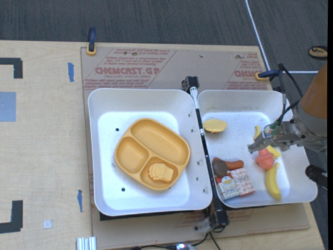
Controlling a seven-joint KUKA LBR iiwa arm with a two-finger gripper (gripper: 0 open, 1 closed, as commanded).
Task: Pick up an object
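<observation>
Camera view looks down at a slant on a tabletop [41, 139] with two shallow white bins side by side. In the left bin [104, 113] lies a yellow three-part plate [152, 153] with a small waffle-like toy piece [160, 172] in its near compartment. The right bin [229, 100] holds several toy foods: a round yellow piece like a bun [215, 126] near the far left corner, a brown-and-orange sausage [228, 165] by the dividing wall, a small printed carton [235, 184] just in front of it, a pink-red rounded toy [265, 159] and a banana [272, 182].

The arm reaches in from the right, and its hand [266, 141] sits low over the right bin, just above and touching or nearly touching the pink-red toy. Whether its grip is wide or narrow cannot be told, since the metal parts blur together. Nothing is visibly lifted.

This looks like the approach step, with the grasp not yet made. The next move likely calls for settling straight down around the pink-red toy and closing, while staying clear of the banana just beside it.

The pink-red toy is roundish, with no clear long axis. The banana's long axis runs from far to near, curving slightly, near tip pointing toward the bin's front edge.
</observation>
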